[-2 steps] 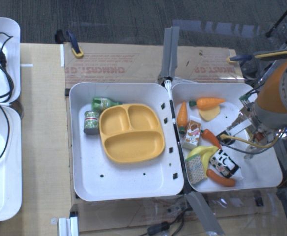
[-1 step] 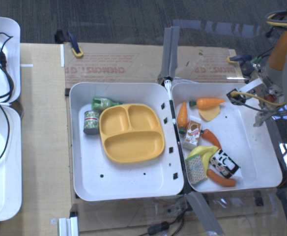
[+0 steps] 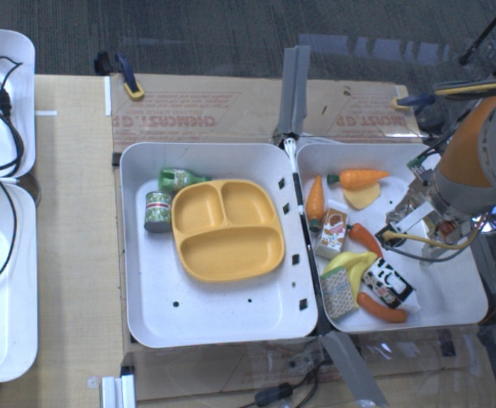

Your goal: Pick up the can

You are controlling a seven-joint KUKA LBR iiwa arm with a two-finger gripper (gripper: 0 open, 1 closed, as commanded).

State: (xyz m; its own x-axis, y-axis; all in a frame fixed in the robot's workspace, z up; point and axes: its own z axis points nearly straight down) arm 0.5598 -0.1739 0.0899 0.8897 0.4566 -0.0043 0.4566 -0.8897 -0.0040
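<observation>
Green-label can point(image 3: 157, 211) btwn left bin point(image 3: 127, 253) wall & yellow plate point(image 3: 228, 229), bare floor below; end effector point(image 3: 408, 218) over right bin point(image 3: 456, 300), grip can't tell.

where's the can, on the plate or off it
Off: the can sits on the left bin floor beside the plate, at its left edge.

The yellow divided plate point(image 3: 228, 229) lies in the middle of the left bin point(image 3: 138, 313). The can point(image 3: 157, 211) stands upright just beside the left edge of the plate. A green bottle point(image 3: 178, 178) lies near the plate's upper left corner. Well apart from the plate, to its right, the gripper point(image 3: 414, 211) hangs over the right bin point(image 3: 452, 304). Between the gripper and the plate are a carrot point(image 3: 363, 177), a small carton point(image 3: 333, 232) and a banana point(image 3: 350, 263).
</observation>
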